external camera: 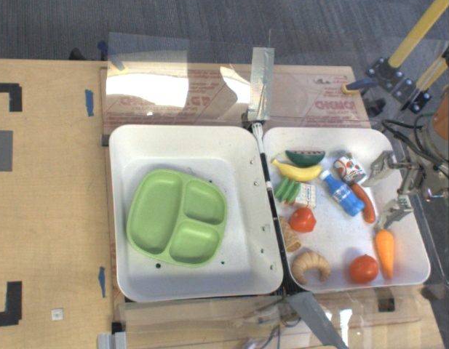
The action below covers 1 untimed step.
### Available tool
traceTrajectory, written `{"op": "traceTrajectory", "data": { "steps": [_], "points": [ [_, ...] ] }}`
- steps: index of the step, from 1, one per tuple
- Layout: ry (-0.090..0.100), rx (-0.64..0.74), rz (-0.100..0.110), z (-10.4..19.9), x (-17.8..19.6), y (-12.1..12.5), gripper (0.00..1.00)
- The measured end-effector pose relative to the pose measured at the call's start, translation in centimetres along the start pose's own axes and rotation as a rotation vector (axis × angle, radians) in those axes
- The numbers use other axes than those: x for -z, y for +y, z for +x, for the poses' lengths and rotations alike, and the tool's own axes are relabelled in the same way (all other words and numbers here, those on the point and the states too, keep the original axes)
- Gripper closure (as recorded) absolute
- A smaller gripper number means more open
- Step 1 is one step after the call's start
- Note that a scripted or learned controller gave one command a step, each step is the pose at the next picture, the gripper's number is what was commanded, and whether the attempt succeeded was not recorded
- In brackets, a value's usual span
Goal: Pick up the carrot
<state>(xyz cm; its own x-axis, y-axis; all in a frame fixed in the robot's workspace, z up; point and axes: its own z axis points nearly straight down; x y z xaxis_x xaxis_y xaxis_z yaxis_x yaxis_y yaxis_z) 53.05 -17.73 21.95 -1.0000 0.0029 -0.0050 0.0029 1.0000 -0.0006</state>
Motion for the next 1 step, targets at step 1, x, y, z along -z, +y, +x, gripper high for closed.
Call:
{"op": "traceTrajectory", "data": {
  "steps": [1],
  "points": [
    [-0.035,0.074,0.012,0.79,-9.59,-3.68,0.00]
  ]
}}
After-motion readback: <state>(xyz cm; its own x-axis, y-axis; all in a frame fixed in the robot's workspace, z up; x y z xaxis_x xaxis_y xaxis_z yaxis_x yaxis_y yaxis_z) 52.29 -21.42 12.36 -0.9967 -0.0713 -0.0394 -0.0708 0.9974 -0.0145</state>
